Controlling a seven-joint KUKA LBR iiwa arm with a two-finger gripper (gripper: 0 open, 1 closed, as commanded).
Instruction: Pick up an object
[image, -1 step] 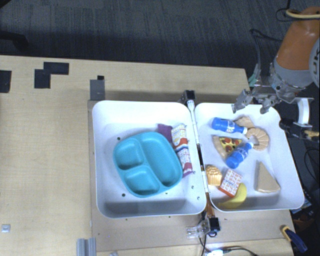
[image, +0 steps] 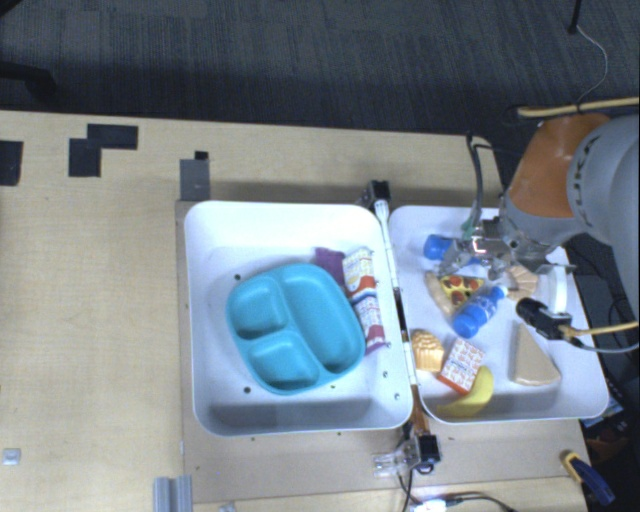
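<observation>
Where the end effector (image: 478, 262) hovers, a blue bottle (image: 478, 312) lies.

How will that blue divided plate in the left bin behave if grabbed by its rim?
The blue divided plate looks like moulded plastic, so probably stiff and light for its size. Its glossy surface may be slippery. It lies tilted against the left bin wall and nearly spans the floor, so a push would likely jam it rather than slide it.
</observation>
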